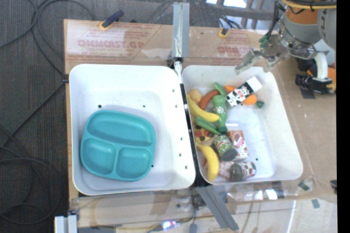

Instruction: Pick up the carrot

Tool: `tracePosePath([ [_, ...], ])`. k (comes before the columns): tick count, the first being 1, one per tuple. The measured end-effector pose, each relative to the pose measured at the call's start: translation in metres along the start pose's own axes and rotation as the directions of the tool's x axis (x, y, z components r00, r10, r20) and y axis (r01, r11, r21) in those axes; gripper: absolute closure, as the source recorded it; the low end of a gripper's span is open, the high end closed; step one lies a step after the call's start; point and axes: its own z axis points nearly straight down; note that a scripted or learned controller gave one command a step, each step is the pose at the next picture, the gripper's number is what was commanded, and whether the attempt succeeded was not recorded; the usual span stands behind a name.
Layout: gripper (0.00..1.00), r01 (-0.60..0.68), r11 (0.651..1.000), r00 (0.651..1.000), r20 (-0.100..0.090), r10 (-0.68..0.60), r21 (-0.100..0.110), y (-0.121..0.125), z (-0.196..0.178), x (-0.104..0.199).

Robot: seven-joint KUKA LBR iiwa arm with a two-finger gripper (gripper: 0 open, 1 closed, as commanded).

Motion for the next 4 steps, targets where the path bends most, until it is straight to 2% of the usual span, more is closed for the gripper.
tracePosePath([
  [1,0.0,0.055,0.998,0.998,-0.002,-0.055,-0.002,-0.002,0.124,-0.027],
  [2,1.0,0.058,0.998,0.998,0.001,-0.058,-0.004,-0.001,0.115,-0.026],
  [3,1.0,-0.052,0.999,0.999,0.0,0.052,0.001,-0.035,-0.013,0.026],
  [4,0.0,-0.052,0.999,0.999,-0.001,0.052,0.001,-0.035,-0.012,0.026],
])
